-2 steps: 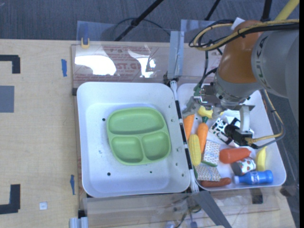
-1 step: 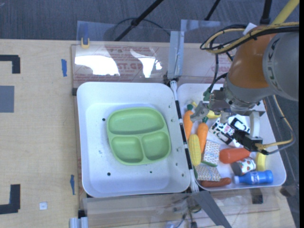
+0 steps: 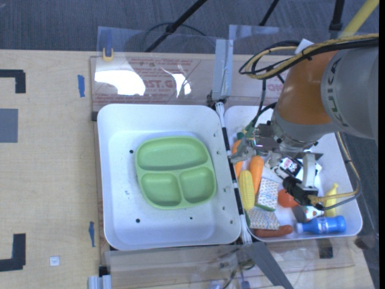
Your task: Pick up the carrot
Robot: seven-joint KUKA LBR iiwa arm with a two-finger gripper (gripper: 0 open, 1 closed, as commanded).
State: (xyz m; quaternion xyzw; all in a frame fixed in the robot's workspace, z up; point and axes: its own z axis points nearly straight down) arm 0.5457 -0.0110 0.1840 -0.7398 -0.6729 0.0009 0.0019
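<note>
The orange carrot (image 3: 257, 170) lies in the right bin (image 3: 352, 188) near its left wall, pointing roughly up and down, with a yellow corn cob (image 3: 246, 189) right beside it on the left. My gripper (image 3: 260, 149) hangs low over the carrot's upper end, under the grey and orange wrist that covers the bin's back half. Nothing can be seen held in it. The carrot's top end is partly hidden by the gripper's parts.
The right bin is crowded: a patterned pale packet (image 3: 268, 193), a red-brown item (image 3: 265, 220), a blue bottle (image 3: 322, 224) and a yellow piece (image 3: 331, 197). A green divided plate (image 3: 175, 171) sits in the left bin (image 3: 114, 161).
</note>
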